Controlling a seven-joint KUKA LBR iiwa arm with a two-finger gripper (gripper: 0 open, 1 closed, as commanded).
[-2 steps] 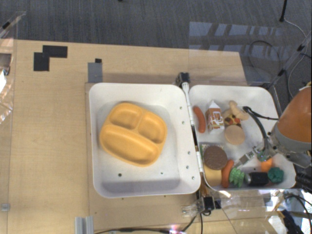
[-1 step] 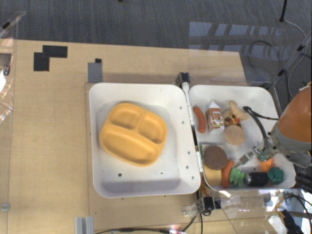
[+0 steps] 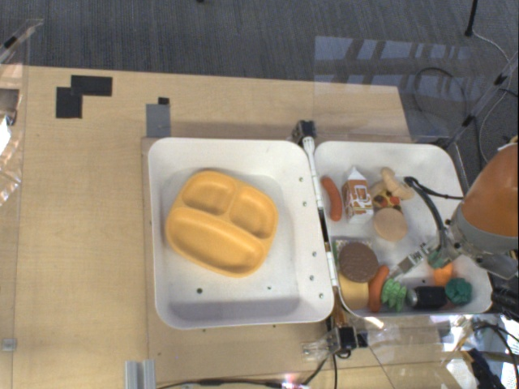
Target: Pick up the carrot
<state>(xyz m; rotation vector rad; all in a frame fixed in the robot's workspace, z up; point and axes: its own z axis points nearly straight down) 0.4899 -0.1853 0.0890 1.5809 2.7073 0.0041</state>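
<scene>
Carrot is the target: one orange piece with a green leafy top, lying in the near part of the right bin, just left of the gripper and a little nearer the camera. Farthest left of the gripper, well apart, the left bin holds one yellow divided plate, probably parked there as a drop-off place. In the right bin the toy food lies loosely scattered, as if tipped in. It includes one red sausage along the left wall, one small carton, one brown patty touching the carrot's upper end, and one pale round disc, all left of the gripper. The gripper hangs low over the bin's right half, likely placed for a descent; whether it is open or closed cannot be told. Just below and right of it sit one small orange piece and one green piece, which could be mistaken for the carrot.
</scene>
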